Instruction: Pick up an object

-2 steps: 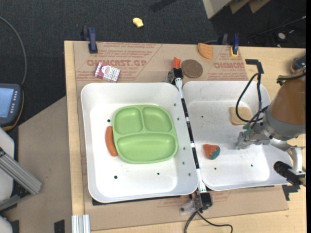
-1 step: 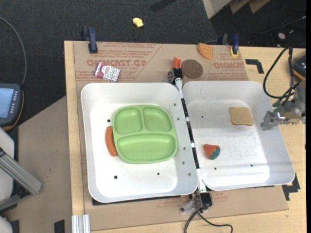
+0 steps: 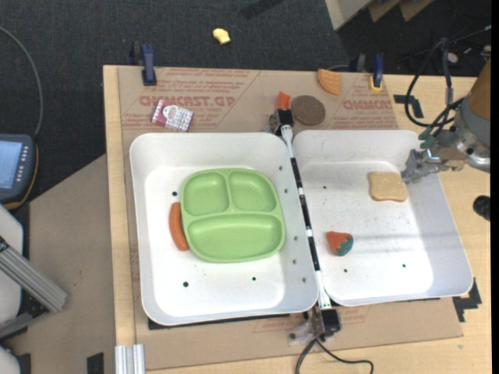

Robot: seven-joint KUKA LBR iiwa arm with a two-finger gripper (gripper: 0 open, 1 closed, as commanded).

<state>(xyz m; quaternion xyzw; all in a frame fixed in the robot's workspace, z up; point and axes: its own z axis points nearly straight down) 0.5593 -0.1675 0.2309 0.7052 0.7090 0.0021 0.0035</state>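
Two white bins sit side by side on the table [image 3: 117,209]. The left bin [image 3: 156,170] holds a green divided plate [image 3: 231,214] with an orange sausage-shaped toy [image 3: 178,226] lying against its left edge. The right bin [image 3: 437,248] holds a slice of toast [image 3: 387,186] near its far right part and a small red and green strawberry toy [image 3: 339,242] (closer to the middle divider), well apart from the toast. The tool [image 3: 413,164] hangs over the right bin's far right corner, just beside the toast's right edge; whether it is spread or pressed together I cannot tell. Behind the bins lie a brown round cookie [image 3: 308,110], an orange wedge [image 3: 330,81] and a small printed packet [image 3: 171,114].
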